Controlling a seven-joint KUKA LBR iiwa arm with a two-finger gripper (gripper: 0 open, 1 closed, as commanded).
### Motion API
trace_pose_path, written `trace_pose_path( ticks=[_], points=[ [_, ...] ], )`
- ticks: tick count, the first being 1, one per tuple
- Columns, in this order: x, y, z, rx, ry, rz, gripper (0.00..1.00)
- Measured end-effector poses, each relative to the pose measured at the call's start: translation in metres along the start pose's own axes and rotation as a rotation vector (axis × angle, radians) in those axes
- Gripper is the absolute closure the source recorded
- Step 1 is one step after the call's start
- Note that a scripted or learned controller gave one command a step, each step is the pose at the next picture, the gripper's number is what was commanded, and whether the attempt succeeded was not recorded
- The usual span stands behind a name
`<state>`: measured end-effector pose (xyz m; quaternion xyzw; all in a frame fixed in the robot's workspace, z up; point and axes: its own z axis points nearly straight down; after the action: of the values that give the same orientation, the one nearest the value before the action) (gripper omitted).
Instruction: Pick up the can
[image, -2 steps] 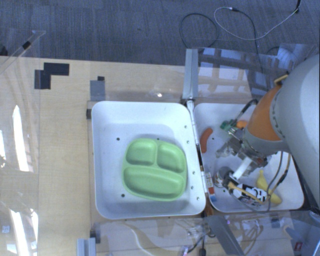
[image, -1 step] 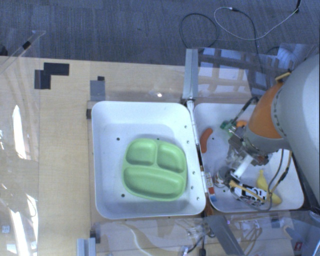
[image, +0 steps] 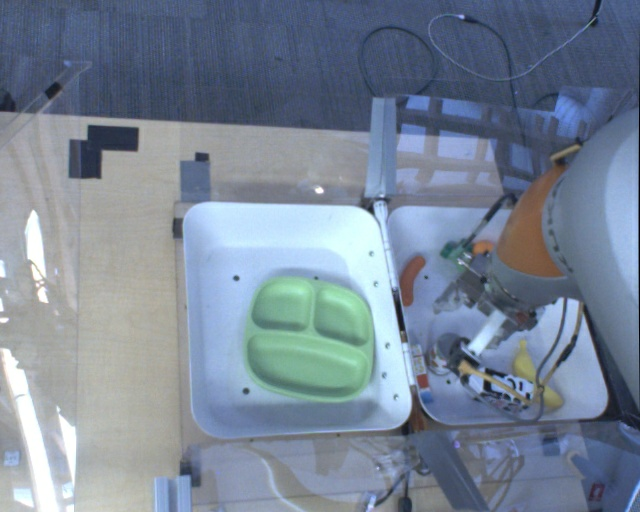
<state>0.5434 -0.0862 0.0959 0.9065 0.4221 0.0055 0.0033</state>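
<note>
Inside left bin (image: 205, 330) (white): green tray (image: 309, 338)

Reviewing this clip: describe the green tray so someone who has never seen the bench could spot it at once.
Of the two white bins, take the left bin, away from the arm. The green tray lies flat in its middle: a pale green rounded plate split into three compartments, two small and one long. It has no neighbours there; the small items lie in the right bin.
</note>
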Motion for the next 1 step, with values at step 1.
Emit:
trace_pose_path(
  ticks=[1],
  points=[
    [-0.0326, -0.0238, 0.0071, -0.003, 0.004, -0.004, 0.00]
  ],
)
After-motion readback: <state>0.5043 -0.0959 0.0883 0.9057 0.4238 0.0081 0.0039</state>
